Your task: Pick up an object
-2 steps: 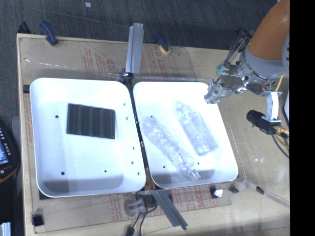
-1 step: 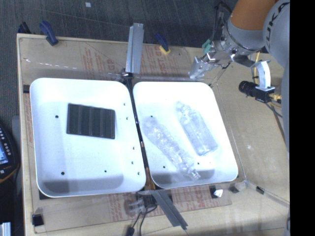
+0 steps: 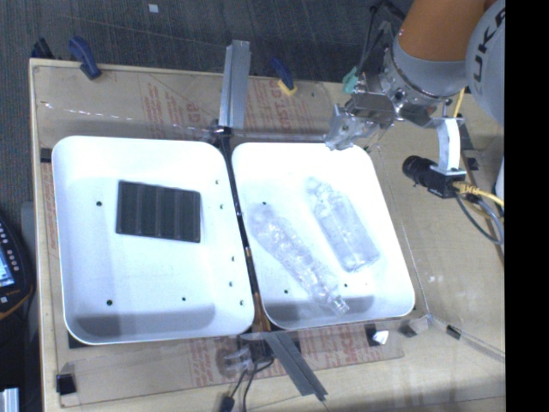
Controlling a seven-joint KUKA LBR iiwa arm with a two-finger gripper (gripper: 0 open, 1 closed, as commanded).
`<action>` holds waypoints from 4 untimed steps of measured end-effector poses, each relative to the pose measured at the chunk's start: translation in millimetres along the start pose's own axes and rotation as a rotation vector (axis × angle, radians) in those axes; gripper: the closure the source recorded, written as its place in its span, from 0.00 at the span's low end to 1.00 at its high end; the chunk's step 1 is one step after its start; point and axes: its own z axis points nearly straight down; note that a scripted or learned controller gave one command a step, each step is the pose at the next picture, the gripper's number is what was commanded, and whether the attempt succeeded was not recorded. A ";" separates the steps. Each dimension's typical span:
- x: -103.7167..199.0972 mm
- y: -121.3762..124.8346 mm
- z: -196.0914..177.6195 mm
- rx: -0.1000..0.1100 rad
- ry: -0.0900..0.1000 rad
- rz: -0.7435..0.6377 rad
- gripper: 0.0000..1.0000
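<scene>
Edges/room: the two-finger gripper [image 3: 343,136] hangs over the far rim of the right-hand shallow white plastic bin [image 3: 390,230], near that bin's far-right corner, above the rim and not down inside. Wide or narrow: can't tell from this angle. The grey arm w/ orange band [image 3: 446,24] comes in from the upper right. Most open floor in the right bin is its far-left part and a strip along the right wall. The left-hand shallow white plastic bin [image 3: 77,230] has bare floor all round its one item. The bins sit side by side, inner walls touching or nearly so.

Surface/room: pale bench board w/ red print [image 3: 171,101]; two blue clamps [image 3: 83,58] [image 3: 281,74] on its far edge; a grey metal bar [image 3: 234,80] at the far end of the seam betw. the bins, another grey metal bar [image 3: 296,372] at the near end. Dark carpet-like floor [image 3: 257,7] beyond.

Contents: right bin has two clear crumpled plastic bottles, both lying flat on a diagonal, far-left to near-right, approx. parallel. The right clear bottle [image 3: 343,226] is mid-bin; the left clear bottle [image 3: 292,251] lies just beside it, its near end close to the near wall. Touching or not: can't tell. Left bin holds a flat dark ribbed rectangular pad [image 3: 159,211], lying in the far half, apart from all walls.
</scene>
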 end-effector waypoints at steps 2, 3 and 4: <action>-27.5 3.7 -51.8 -0.003 -0.001 0.104 0.00; -47.8 22.6 96.1 0.003 0.000 0.415 0.00; -20.0 -22.1 164.4 0.003 -0.001 0.603 0.00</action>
